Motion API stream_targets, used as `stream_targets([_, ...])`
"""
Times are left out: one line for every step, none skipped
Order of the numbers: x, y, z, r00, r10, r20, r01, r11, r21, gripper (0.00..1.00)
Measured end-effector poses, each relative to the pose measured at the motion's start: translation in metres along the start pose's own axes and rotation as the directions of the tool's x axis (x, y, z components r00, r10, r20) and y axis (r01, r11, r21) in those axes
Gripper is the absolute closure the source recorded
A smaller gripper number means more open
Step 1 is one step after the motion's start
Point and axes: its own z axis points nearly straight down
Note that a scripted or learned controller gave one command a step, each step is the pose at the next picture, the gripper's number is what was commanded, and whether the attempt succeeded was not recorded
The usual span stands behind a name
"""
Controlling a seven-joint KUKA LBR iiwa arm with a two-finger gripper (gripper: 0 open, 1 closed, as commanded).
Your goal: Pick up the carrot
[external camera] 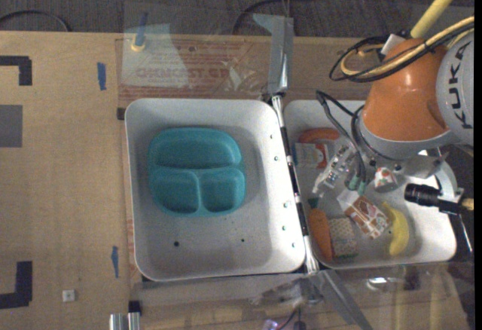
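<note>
Reaching in from the right, the arm hangs over the right bin, its orange band hiding much of the bin's upper part. The jaws sit below the wrist, at about the middle of that bin, among clutter; whether they are open or closed I cannot tell, since cables and dim light obscure them. The carrot lies at the bin's lower left, along its left wall, just beside a small patterned packet. To the right of that lie a red-and-white wrapper and a banana near the bin's right side. An orange-and-white item, possibly a carton, rests near the top left. In the left bin sits a teal divided plate, well apart from the carrot. Both bins stand on the tan worktop.
</note>
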Motion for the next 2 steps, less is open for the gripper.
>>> stream_targets([0.0302,0.0456,-0.0001,0.988,-0.155,0.001,0.155,0.988,0.0,1.0])
stream_targets([0.0286,0.0462,-0.0088,0.988,-0.153,0.003,0.153,0.988,-0.002,1.0])
